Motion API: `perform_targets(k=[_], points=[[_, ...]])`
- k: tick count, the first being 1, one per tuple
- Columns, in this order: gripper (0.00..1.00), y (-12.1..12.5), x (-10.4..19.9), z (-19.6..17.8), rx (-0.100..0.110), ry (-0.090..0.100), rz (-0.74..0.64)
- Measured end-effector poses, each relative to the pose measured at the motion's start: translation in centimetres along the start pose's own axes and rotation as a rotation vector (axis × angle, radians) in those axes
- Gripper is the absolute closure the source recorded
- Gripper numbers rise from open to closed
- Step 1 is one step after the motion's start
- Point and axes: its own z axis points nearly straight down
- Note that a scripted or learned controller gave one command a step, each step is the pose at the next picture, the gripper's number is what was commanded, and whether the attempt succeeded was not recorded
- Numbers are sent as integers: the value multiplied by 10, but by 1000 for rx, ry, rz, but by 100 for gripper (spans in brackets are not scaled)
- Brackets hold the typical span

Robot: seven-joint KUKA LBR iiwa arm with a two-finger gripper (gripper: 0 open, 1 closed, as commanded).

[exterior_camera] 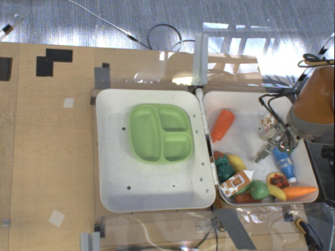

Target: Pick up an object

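Beside the pincer (268, 149) lies a blue bottle (285, 164).

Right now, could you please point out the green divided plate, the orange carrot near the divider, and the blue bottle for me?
green divided plate (160, 133): camera view, on the ridge between its compartments.
orange carrot (222, 124): camera view, middle of its body.
blue bottle (285, 164): camera view, middle of its blue body.
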Motion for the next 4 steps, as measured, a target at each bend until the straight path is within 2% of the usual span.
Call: perform_targets(k=[1,2,3,4], points=[[0,7,4,0,1,-1,27],[0,-5,-3,0,-5,5,45],[100,-3,-6,-14,-7,-7,40],[100,47,22,-138,-3,-3,259]])
